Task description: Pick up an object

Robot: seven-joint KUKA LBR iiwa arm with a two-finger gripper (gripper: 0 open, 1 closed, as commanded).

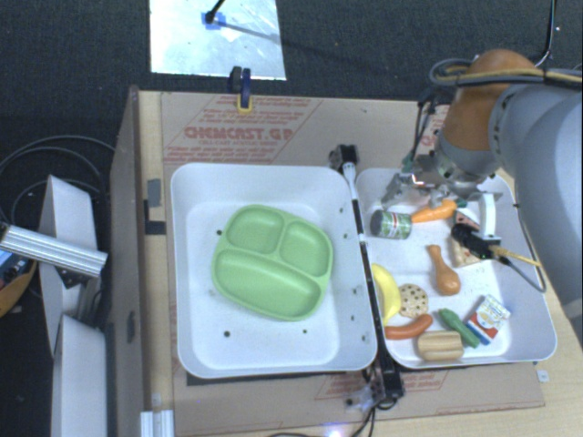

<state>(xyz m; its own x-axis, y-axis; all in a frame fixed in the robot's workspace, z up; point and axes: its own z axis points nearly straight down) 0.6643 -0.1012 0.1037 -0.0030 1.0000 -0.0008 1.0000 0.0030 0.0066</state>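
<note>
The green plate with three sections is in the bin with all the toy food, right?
Not quite. The camera view shows the green plate lying by itself in the left bin. The toy food, like the carrot and can, is in the right bin.

The cardboard sheet [273, 126] under the bins bears red print reading roughly "CHEMCAST GP"; smaller lines illegible.

The arm [537, 126] is thick and rounded, light grey in colour; above the wrist it has an orange band [483, 98]; thin dark cables run along it; the end effector [421, 182] is of grey metal.
</note>
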